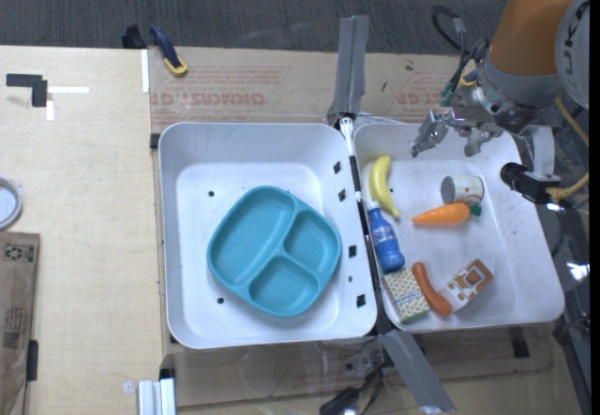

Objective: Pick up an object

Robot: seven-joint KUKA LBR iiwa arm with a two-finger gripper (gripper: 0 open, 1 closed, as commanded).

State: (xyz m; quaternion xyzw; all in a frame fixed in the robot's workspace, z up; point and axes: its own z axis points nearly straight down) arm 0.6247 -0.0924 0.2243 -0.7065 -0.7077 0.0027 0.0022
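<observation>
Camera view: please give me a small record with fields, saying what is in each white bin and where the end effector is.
left bin: shallow white plastic bin holding a blue three-compartment plastic plate
right bin: shallow white plastic bin holding a yellow banana, blue bottle, orange carrot, grey-and-white can, red sausage, checkered packet, small brown-and-white carton
end effector: metal two-finger end effector, above the right bin's far edge
held object: none seen between fingers

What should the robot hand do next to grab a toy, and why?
Probably move down toward the small can. The gripper hovers over the far end of the right bin with nothing between its fingers, and the can, with the carrot beside it, looks like the nearest thing below.
</observation>
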